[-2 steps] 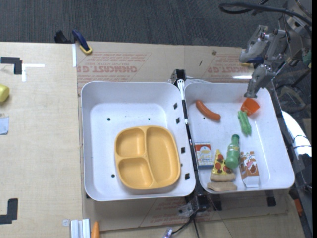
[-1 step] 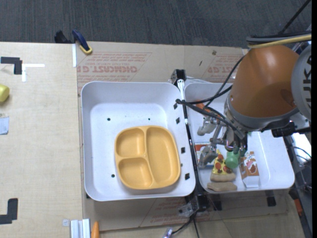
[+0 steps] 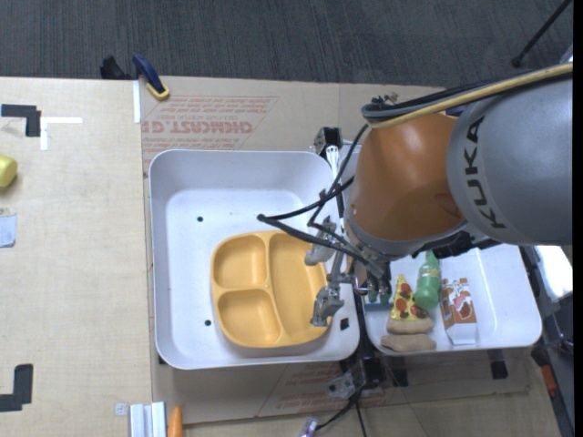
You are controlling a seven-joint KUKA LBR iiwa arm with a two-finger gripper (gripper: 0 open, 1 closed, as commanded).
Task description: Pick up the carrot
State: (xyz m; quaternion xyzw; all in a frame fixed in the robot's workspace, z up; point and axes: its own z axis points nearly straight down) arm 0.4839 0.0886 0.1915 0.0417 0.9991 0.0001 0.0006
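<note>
The main risk is that the gripper (image 3: 325,304) closes on the wrong place. It hangs low over the right edge of the yellow divided plate (image 3: 264,289) in the left bin (image 3: 173,244), while the toy food lies in the right bin (image 3: 510,321), on the other side of the two inner walls. If the fingers come down here, they could catch the plate's rim or lift the plate — not the carrot.

A second risk is in finding the carrot at all. In the right bin I see a pizza slice (image 3: 402,306), a green bottle (image 3: 427,285), a small carton (image 3: 458,312) and a brown bread-like piece (image 3: 407,342). None of these is plainly a carrot; the arm's large orange band (image 3: 401,185) covers the back part of this bin, so the carrot may lie hidden under it. I cannot tell where it is.

The gripper is small and dark against the plate. I cannot tell its opening, and nothing is seen held in it.
</note>
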